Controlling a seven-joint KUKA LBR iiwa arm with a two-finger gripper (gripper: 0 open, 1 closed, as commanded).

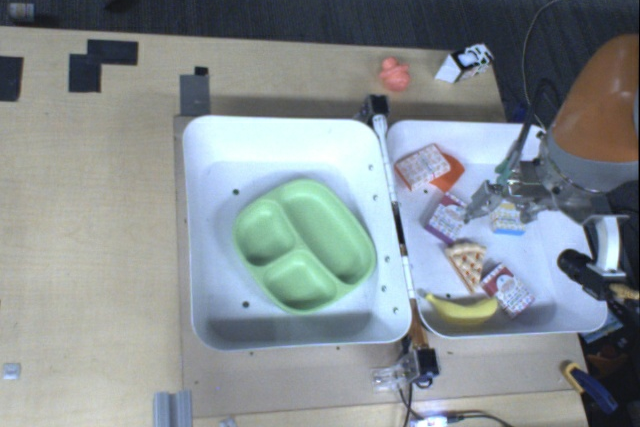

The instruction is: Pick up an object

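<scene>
The right bin [565, 310] holds several small items. An orange and white box [428, 167] lies at its far left, with a purple packet [445, 218] below it. Nearer the front are a waffle-patterned piece [466, 262], a red packet [510, 290] and a banana [460, 307] by the front wall. My gripper [505, 205] hangs over the bin's middle, reaching in from the right. Its fingers are spread open on either side of a small white, blue and yellow packet [508, 219] lying on the bin floor. Nothing is lifted.
The left bin [205, 175] holds a green divided plate [303, 243]. A pink object [395, 73] and a white and black item [465, 62] lie on the bench behind the bins. The arm's orange band [605, 105] looms over the right bin's far right corner.
</scene>
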